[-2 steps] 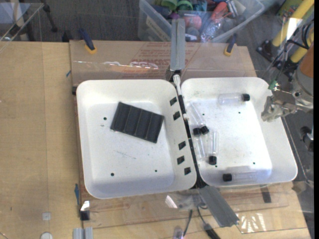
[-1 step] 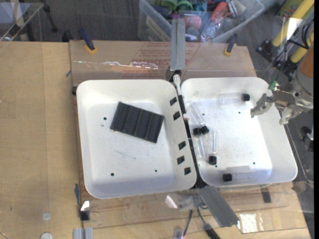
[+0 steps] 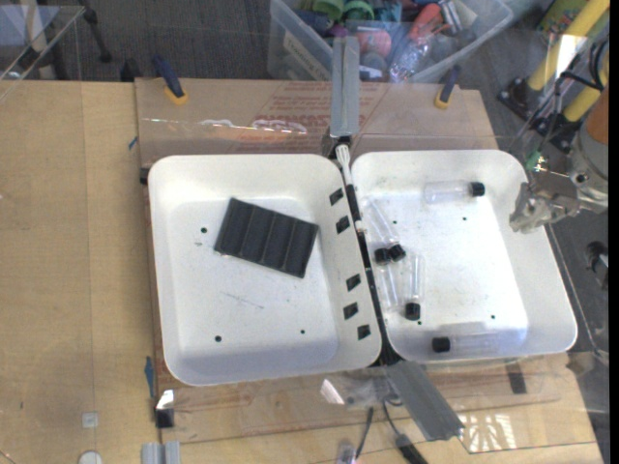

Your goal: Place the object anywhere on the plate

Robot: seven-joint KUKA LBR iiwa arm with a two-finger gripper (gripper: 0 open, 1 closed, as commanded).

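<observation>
A dark grey ribbed plate lies flat in the left bin, slightly turned, in its upper middle. The right bin holds several clear tubes with black caps. One tube lies near the back, another tube sits left of centre, and a third tube rests along the front wall. My gripper hangs over the right bin's right rim, apart from every tube, and I see nothing in it.
A row of black clips runs along the divider between the bins. At the back stands a clear tub of colourful toys. Cables and gear crowd the right side. Bare wooden bench stretches to the left.
</observation>
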